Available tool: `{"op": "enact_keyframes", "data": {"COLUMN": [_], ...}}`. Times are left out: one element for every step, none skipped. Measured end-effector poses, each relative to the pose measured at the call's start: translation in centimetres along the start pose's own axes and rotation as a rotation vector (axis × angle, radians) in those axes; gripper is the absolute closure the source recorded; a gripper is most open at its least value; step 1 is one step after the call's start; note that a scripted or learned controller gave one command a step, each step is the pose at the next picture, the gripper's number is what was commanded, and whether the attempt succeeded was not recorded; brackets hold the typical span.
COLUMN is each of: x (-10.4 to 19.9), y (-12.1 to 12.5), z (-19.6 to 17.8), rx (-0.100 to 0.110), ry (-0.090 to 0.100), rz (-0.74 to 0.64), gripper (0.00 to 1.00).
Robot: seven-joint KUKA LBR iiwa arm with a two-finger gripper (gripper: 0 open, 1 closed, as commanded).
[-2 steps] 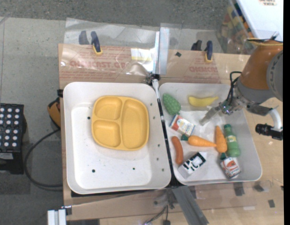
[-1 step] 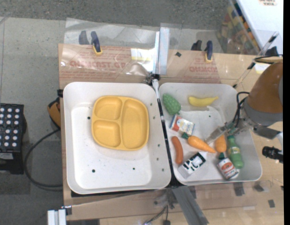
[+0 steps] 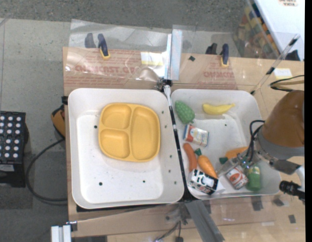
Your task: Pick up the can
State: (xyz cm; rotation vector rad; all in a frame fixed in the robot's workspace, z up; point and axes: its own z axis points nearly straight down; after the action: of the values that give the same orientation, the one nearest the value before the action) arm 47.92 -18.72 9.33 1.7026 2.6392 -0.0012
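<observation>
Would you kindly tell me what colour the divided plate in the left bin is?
The divided plate is yellow, seen plainly in the camera view.

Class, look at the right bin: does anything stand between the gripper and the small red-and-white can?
Nothing visible does. The gripper sits just above the small red-and-white can in the view. A green plastic bottle lies close at the can's right, an orange carrot apart on its left.
</observation>
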Motion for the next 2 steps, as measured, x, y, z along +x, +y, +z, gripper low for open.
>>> {"op": "enact_keyframes", "data": {"x": [-2.3, 0.9], "y": [-0.5, 0.5], "z": [-0.1, 0.0], "rx": [-0.007, 0.0], "ry": [0.016, -0.002], "rz": [0.404, 0.247], "gripper": [0.0, 0.0]}}
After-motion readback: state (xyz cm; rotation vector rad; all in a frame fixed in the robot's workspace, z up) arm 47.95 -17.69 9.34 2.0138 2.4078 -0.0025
